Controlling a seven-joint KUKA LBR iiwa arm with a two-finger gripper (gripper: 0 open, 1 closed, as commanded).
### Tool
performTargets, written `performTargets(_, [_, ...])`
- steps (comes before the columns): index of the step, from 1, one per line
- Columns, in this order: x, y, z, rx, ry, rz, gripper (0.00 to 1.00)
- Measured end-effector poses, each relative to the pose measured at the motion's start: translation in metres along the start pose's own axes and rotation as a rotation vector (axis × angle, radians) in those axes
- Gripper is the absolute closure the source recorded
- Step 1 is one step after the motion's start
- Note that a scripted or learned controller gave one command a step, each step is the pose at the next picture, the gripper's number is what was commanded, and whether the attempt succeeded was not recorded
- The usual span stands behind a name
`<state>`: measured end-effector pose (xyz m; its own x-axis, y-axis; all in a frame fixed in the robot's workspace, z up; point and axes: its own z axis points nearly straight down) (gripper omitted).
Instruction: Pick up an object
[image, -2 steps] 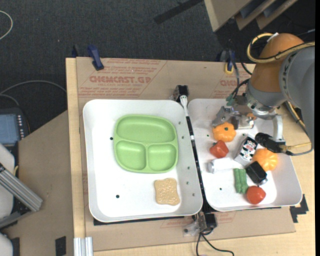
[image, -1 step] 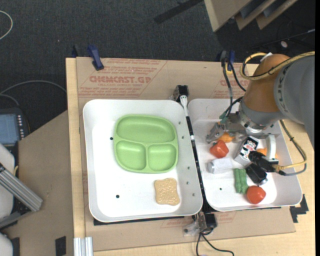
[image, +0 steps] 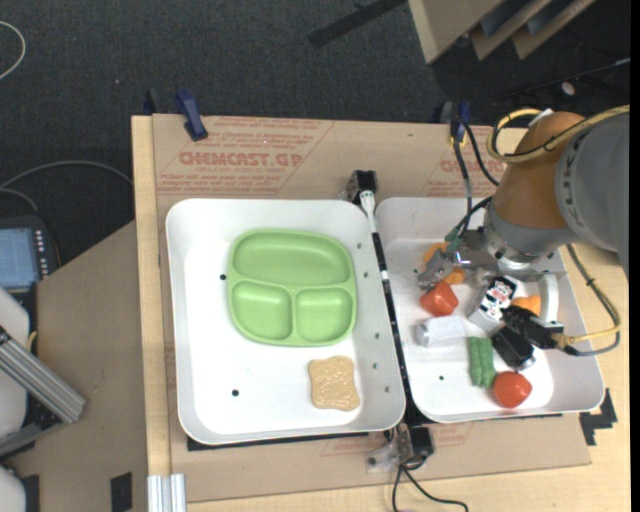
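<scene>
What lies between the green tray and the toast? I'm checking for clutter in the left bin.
Nothing: in the camera view, only bare white bin floor separates the green tray from the toast just below its right corner.

This looks like a robotics lab or test bench. A cardboard-covered board (image: 300, 140) is clamped down with blue clips (image: 190, 115), loose cables (image: 60, 180) trail over dark carpet (image: 250, 50), and what may be a metal frame rail (image: 40, 385) stands at the left.
</scene>
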<state>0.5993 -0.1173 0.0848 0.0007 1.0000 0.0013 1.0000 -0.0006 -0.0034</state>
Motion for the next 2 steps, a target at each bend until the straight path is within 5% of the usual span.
performTargets(1, [0.014, 0.021, 0.0, -0.007, -0.003, -0.003, 0.0])
performTargets(2, [0.014, 0.02, -0.011, -0.007, -0.002, 0.0, 1.0])
